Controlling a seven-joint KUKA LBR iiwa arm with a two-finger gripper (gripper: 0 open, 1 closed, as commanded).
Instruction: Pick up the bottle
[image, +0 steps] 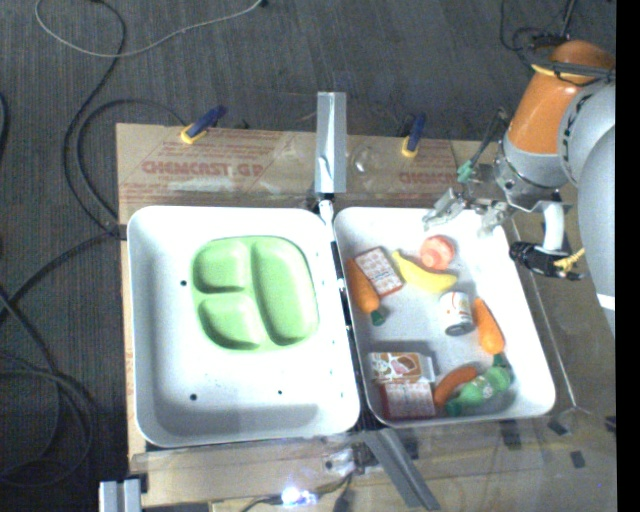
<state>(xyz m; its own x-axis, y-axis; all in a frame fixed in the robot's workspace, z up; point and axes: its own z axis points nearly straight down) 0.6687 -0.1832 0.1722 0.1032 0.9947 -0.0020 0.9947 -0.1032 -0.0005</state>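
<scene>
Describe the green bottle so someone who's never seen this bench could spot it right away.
Start at the right white bin, the one crowded with toy food. Go to its near right corner, where the green bottle lies on its side, touching a toy carrot. It is the only shiny green item in that bin; its neighbours are orange carrots and a printed box.

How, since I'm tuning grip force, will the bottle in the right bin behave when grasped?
The bottle seems to lie on its side, so it may roll if nudged. Crowded into the corner of the right bin beside a carrot, it might jam rather than slide. It looks small, probably light.
</scene>
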